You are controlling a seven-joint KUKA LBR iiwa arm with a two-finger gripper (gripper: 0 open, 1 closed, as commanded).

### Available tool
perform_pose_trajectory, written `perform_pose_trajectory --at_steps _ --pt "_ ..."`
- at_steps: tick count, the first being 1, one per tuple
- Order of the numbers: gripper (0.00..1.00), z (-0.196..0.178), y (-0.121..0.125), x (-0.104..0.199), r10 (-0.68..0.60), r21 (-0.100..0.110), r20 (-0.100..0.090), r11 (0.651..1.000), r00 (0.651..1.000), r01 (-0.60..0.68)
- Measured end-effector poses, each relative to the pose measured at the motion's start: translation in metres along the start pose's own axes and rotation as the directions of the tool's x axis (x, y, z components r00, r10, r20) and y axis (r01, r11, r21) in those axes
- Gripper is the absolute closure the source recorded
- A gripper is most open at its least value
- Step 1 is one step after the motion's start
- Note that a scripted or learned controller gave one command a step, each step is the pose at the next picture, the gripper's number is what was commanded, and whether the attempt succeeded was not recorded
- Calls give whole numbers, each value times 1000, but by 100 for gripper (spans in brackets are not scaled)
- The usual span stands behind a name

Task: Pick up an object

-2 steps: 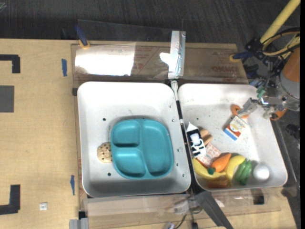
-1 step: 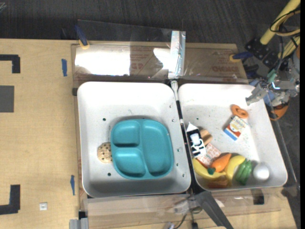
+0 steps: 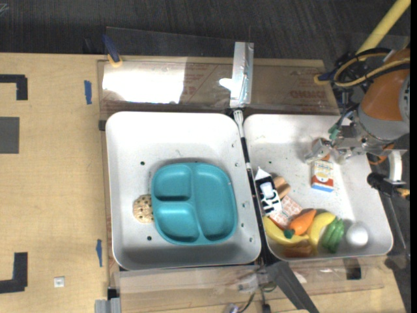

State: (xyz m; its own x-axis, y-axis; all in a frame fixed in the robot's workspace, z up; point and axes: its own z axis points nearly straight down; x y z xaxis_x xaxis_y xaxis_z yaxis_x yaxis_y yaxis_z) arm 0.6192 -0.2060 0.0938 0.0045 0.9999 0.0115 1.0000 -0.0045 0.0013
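My gripper (image 3: 330, 147) hangs over the back part of the right bin (image 3: 287, 130), reaching in from the right below the arm's orange band (image 3: 383, 100). Just in front of it a small white, orange and blue carton (image 3: 322, 175) lies on the bin floor, apart from the gripper. At the bin's front sit a black-and-white carton (image 3: 266, 195), a pink packet (image 3: 287, 208), a carrot (image 3: 301, 222), a banana (image 3: 291, 238), a green pepper (image 3: 331, 234) and a silver ball (image 3: 357, 235).
The left bin (image 3: 130, 135) holds a teal divided plate (image 3: 193, 202) with a cookie (image 3: 143, 208) against its left side. A clear panel and a metal bracket (image 3: 242, 74) stand behind the bins. Cables (image 3: 348, 70) hang at the upper right.
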Motion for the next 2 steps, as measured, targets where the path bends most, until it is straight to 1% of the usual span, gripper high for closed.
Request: perform_pose_trajectory --at_steps 1,2 --pt "0 8 -39 20 3 -2 12 1000 1000 -3" --pt "100 -3 -38 19 4 -7 14 1000 1000 -4"
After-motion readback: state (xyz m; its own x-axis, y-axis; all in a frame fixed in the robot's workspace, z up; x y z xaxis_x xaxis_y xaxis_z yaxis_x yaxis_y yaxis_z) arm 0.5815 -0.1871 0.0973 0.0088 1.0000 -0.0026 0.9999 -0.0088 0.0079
